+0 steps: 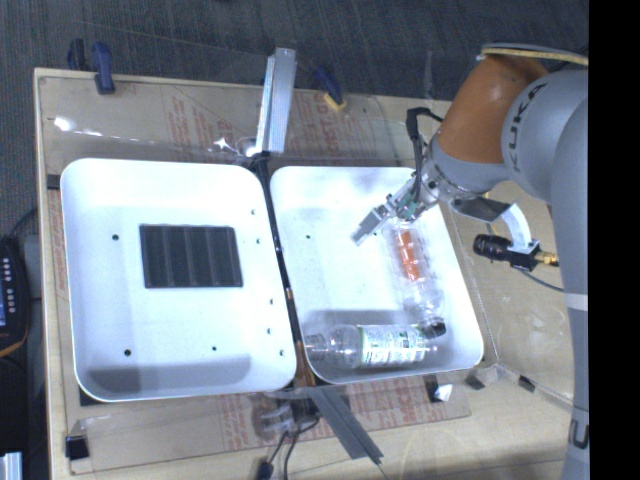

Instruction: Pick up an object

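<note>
Nearest me, a clear bottle (pixel 375 344) lies along the right bin's (pixel 300 268) front wall, another bottle (pixel 413 268) angled above it under the gripper (pixel 385 218), whose fingers' state I cannot tell.

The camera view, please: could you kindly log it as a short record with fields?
left bin: holds a dark ribbed panel
right bin: holds two clear bottles
orange bottle: runs from the gripper toward the near right corner
labelled bottle: lies on its side along the near wall
gripper: low over the right bin, at the orange bottle's far end
arm: enters from the right
</note>
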Motion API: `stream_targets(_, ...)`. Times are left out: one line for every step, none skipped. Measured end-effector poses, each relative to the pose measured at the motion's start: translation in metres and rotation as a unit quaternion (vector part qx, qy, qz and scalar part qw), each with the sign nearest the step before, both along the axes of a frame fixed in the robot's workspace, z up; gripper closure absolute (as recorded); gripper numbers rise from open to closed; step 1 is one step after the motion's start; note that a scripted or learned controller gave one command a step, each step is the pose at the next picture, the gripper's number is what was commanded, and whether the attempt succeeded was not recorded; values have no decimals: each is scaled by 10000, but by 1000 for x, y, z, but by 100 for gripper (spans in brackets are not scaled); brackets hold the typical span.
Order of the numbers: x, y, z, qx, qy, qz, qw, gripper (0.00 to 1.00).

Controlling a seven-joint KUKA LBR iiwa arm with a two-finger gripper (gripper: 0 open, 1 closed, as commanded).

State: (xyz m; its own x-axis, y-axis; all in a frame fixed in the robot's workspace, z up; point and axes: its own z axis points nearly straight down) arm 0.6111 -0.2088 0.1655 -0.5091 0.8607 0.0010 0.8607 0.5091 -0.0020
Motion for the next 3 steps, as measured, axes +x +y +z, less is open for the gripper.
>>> stream_targets(0,0,0,0,0,0,10000,0)
stream_targets(0,0,0,0,0,0,10000,0)
stream_targets(1,1,11,-4,0,15,10000,100)
